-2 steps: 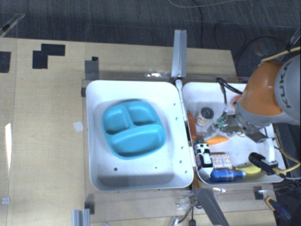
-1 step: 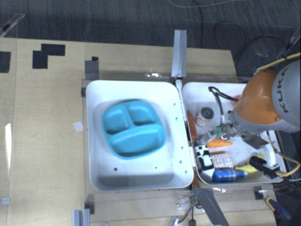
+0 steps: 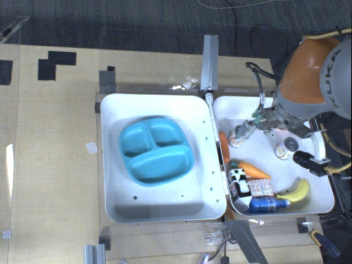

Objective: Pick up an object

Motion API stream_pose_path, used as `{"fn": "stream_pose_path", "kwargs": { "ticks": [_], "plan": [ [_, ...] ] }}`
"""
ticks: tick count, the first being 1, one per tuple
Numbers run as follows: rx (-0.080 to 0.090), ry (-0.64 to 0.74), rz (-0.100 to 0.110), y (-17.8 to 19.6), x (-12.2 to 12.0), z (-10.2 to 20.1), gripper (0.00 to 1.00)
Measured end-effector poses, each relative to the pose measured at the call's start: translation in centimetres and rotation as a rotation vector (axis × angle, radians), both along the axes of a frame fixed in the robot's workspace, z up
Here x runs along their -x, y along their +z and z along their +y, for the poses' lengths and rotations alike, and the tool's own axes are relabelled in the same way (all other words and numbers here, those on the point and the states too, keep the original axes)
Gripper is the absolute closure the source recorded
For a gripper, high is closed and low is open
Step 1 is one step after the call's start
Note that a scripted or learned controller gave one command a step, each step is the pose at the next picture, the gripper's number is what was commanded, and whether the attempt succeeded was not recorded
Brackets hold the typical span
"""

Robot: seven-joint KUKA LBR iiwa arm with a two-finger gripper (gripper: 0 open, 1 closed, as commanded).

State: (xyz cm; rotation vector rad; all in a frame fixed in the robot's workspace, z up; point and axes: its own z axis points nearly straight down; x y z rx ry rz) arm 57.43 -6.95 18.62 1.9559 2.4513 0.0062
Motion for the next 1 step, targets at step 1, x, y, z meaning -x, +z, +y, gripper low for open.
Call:
{"fn": "stream_pose_path", "kwargs": {
  "ticks": [1],
  "plan": [
    [-0.001,-0.065,0.001,-0.06,-0.69,0.11,0.0]
  ]
}}
